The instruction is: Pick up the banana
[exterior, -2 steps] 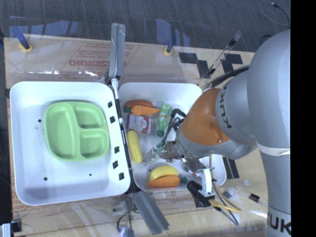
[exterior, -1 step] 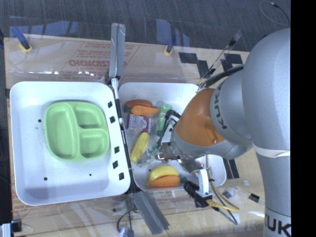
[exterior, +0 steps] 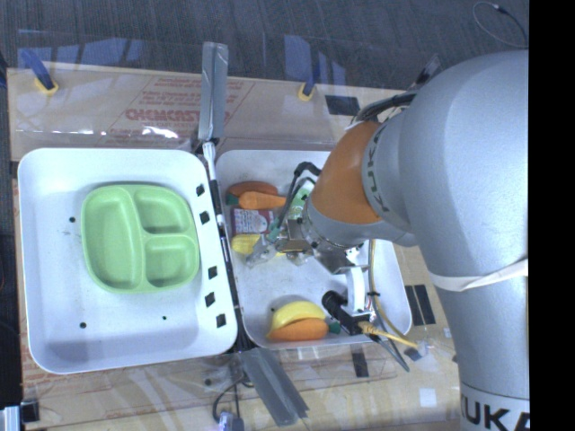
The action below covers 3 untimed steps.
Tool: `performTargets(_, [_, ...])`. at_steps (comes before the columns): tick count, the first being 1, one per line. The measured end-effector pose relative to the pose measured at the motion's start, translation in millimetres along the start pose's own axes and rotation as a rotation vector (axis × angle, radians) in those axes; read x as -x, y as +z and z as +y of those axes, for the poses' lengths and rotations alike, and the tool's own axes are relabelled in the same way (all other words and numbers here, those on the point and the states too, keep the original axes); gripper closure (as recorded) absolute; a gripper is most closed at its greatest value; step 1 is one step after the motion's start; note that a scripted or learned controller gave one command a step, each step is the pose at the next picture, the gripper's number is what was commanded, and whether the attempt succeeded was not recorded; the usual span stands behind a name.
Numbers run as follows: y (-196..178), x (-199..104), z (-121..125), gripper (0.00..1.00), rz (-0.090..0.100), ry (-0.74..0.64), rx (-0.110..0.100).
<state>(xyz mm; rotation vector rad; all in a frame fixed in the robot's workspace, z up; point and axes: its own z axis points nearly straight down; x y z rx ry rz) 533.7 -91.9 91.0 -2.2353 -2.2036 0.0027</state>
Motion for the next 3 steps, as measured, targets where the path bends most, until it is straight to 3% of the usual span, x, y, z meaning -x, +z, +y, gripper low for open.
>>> performTargets(1, [0,-2,38,0.0,0.0,0.056,-0.001])
performTargets(2, [-9,-4,38,1.0,0.001,0.047,-0.004])
performTargets(3, [-101,-60,87,1.0,0.0,0.102,0.0])
